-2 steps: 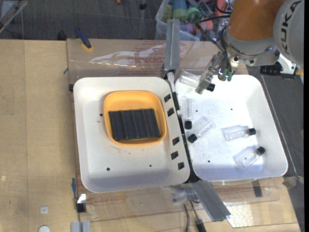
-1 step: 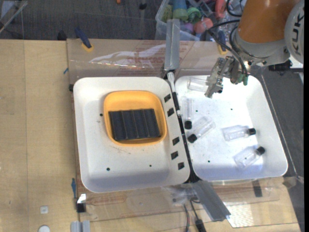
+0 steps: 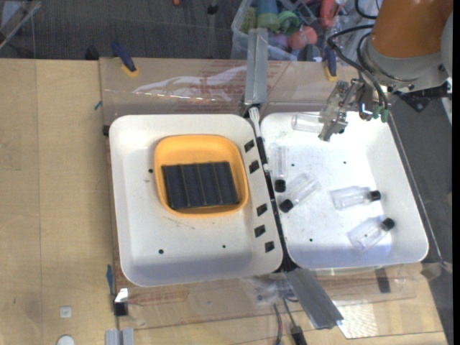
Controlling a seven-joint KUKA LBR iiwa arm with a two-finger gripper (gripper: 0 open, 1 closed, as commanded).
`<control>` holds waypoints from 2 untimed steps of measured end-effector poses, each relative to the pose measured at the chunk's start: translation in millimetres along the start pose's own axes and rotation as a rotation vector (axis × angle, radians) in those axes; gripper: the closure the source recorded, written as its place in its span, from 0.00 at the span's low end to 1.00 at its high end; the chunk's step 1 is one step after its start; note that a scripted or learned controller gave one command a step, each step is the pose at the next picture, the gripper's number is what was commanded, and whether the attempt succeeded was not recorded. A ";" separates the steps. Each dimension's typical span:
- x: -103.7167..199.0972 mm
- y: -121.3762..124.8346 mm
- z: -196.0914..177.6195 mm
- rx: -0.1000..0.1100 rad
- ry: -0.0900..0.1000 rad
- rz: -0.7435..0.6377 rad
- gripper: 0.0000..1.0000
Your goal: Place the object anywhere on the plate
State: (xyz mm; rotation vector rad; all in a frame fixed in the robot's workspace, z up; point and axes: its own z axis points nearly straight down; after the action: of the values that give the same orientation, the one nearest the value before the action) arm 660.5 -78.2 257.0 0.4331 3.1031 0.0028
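Nearest the camera, a grey metal bracket (image 3: pixel 316 304) juts out at the near edge of the bench, just below the seam between the two bins. Up at the far right, the gripper (image 3: pixel 332 129) hangs over the far end of the right bin (image 3: pixel 402 157), fingers pointing down; whether they are apart or together I cannot tell, and nothing can be seen between them. Just left of it a clear bottle (image 3: pixel 305 123) lies on its side. Moving nearer: an upright-lying bottle (image 3: pixel 278 165) by the divider, another tilted one (image 3: pixel 297 192), then two more black-capped bottles at the right, one (image 3: pixel 352 197) and one nearest (image 3: pixel 369 232). All sit in the right bin. Over in the left bin (image 3: pixel 136 214), the orange plate (image 3: pixel 198 173) carries a black ribbed slab (image 3: pixel 200 185).
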 end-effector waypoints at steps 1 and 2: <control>-15.6 -52.6 -20.1 0.000 -0.002 -0.233 1.00; -35.4 -101.0 -40.2 0.000 -0.002 -0.326 1.00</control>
State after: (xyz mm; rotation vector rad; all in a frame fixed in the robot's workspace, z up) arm 666.5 -185.1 297.2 -0.0760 3.1304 -0.0002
